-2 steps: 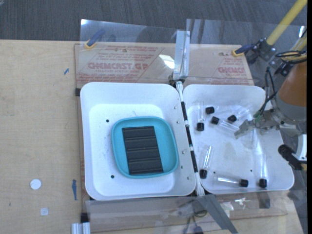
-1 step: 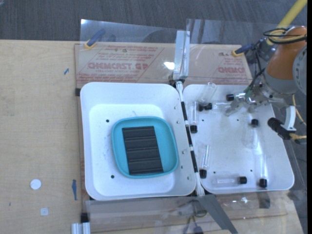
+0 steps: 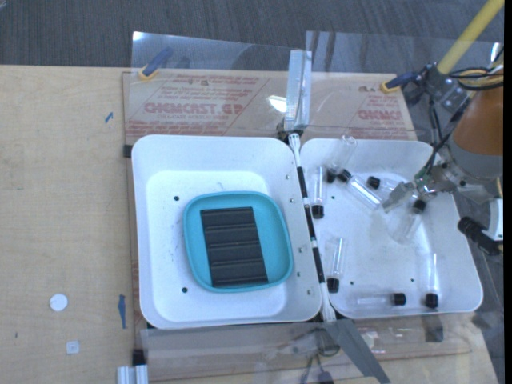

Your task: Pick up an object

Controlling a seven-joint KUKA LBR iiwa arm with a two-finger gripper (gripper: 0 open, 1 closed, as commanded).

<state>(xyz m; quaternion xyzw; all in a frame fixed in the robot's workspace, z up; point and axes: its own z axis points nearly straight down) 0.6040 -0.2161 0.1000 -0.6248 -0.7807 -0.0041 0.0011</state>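
Two white bins sit side by side on the tabletop. The left bin has a blue tray in it. A dark grey ridged block lies flat inside the tray.

The right bin holds many small clear tubes with black caps. They are spread all around. One tube lies close to the wall between the bins, with its cap toward me. Another tube lies lower down, near that same wall. One more tube lies flat by the near edge, and a tube stands near the right corner. A tube lies tilted near the middle. Two or so more tubes sit near the far edge, by the top of the bin.

The arm comes in from the right, grey with an orange part. Its claw hangs low over the right bin, toward the far right side. A shiny metal finger points left and down. A black-capped tube lies right by the claw, and it looks blurry there. I cannot tell if the claw is open or closed, or if it has that tube.

Behind the bins stands a clear plastic sheet with red letters on it.
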